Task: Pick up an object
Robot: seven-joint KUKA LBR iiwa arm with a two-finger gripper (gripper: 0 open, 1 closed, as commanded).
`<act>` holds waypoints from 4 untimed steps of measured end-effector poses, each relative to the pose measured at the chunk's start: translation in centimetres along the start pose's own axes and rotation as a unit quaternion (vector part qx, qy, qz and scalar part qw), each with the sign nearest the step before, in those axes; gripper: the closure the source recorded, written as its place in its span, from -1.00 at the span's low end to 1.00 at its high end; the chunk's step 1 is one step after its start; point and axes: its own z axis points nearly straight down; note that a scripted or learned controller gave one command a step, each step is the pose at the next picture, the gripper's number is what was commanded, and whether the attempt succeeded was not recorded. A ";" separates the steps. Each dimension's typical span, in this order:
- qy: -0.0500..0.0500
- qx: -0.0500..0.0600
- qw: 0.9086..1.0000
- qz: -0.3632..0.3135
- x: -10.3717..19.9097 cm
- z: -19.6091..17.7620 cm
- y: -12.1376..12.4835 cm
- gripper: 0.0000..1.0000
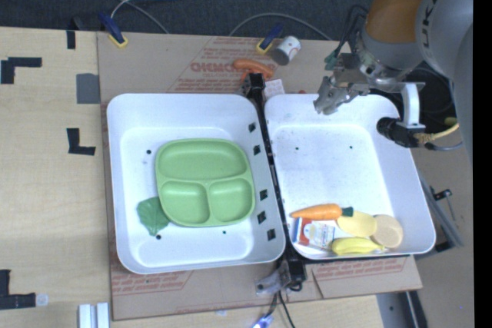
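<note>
Where the grey arm (430, 4) reaches in from the upper right of the frame, its gripper (329, 104) hangs over the top edge of the right bin (338, 165), fingers pointing down and left; whether they stand wide or narrow cannot be told, and nothing shows between them. Below it the bin floor is bare down to the lower right corner, where the objects lie bunched: a toy carrot (315, 212), just under it a small white and red carton (314, 232), a pale round piece (387, 230) to the right, and a yellow banana (354, 246) along the bottom wall. Left of the divider, the left bin (134, 127) holds a green divided plate (205, 181) with a green leafy item (152, 215) touching its lower left corner.
</note>
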 end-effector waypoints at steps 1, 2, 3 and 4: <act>0.001 0.002 1.000 -0.001 2.7 6.9 2.6 1.00; 0.001 0.001 1.000 -0.001 1.8 4.0 2.4 1.00; 0.001 0.001 1.000 -0.001 6.3 5.8 3.7 1.00; 0.000 0.000 1.000 0.000 0.7 -2.1 -0.4 1.00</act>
